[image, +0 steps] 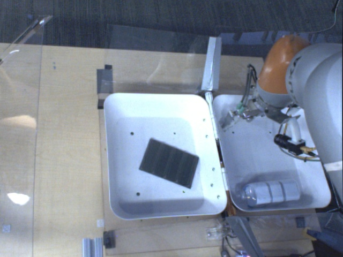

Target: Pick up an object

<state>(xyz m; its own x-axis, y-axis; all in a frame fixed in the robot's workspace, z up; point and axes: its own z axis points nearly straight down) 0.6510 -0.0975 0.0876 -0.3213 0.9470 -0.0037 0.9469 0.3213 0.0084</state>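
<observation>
The task looks barely begun: nothing is lifted, and both candidate things lie flat in their bins.

The 2 white bins sit side by side on the tabletop (pixel 59 159). In the left bin (pixel 120 111) a dark ribbed rectangular pad (pixel 169 163) lies flat on the floor, turned at a slant, roughly central and apart from every wall. In the right bin (pixel 230 194) a pale grey cylindrical object (pixel 271 192), perhaps a can or bottle on its side, rests near the front wall.

The arm (pixel 316 84), grey with its orange band, reaches into the far part of the right bin. Its gripper (pixel 239 114) is near the bin's far left corner, close to the divider between the bins, and well apart from the grey cylinder and from the dark pad. Nothing can be seen between its fingers, so it holds no object; whether it is spread or closed I cannot tell, since the tip is small and cluttered with cables.

What is left, as I judge it, is the whole pick: bringing the gripper over 1 of the objects, descending, closing on it and raising it clear of the bin floor. The cylinder is the nearer candidate, being in the same bin as the gripper.
</observation>
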